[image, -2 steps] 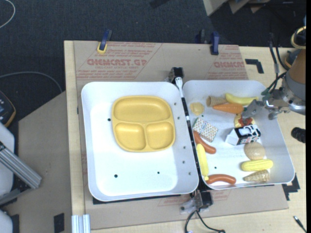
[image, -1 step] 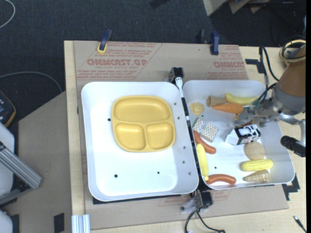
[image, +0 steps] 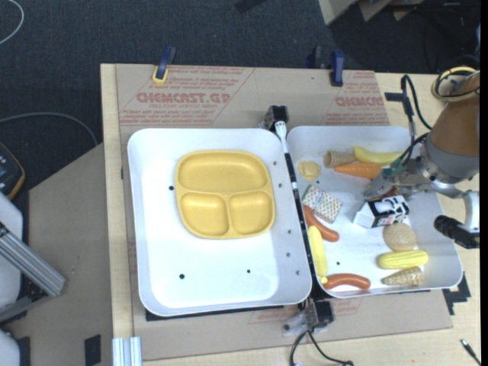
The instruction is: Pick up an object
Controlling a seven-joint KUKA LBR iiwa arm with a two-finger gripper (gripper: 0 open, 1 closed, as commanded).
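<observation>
the surface (image: 229, 90) carries two white bins. the left bin (image: 152, 227) holds one yellow divided plate (image: 225, 191). the right bin (image: 442, 227) holds the small things: one banana (image: 375, 157), one carrot (image: 358, 170), two sausages (image: 320, 224) (image: 347, 282), two corn cobs (image: 402, 259) (image: 316, 252), two cones (image: 338, 158) (image: 402, 277), one checkered packet (image: 323, 202) and one black-and-white carton (image: 381, 211). the arm (image: 456, 139) reaches in from the right; its claw (image: 395, 175) sits just above the carton, beside the carrot, and how far it is open cannot be told.

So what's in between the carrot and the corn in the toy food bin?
In the camera view, a black-and-white carton and a round tan bun lie between the carrot and the corn.
</observation>
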